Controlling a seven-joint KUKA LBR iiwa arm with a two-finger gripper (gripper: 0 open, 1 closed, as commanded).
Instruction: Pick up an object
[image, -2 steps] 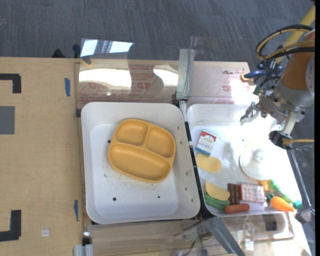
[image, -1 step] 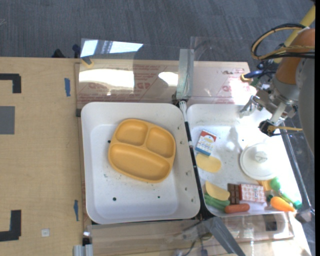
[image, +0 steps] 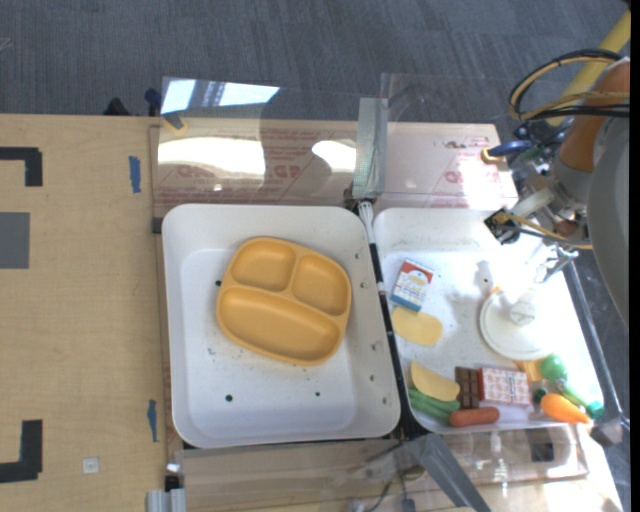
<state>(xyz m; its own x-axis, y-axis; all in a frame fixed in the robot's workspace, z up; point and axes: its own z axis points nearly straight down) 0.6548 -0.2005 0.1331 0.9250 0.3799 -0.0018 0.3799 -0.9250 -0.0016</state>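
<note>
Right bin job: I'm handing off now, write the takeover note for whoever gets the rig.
Arm: at the right bin's far right corner, above its rim. Whether the jaws are open or shut cannot be told; nothing seen held.
Right bin: small carton, yellow slice, white plate, and along the near edge a second yellow piece, green pod, sausage, chocolate bar, carrot.
Left bin: yellow divided plate.
Done: nothing picked yet.
Left: descend on one item, grip, lift.

Bright, sharp; glare on plexiglass (image: 250, 150).
</note>
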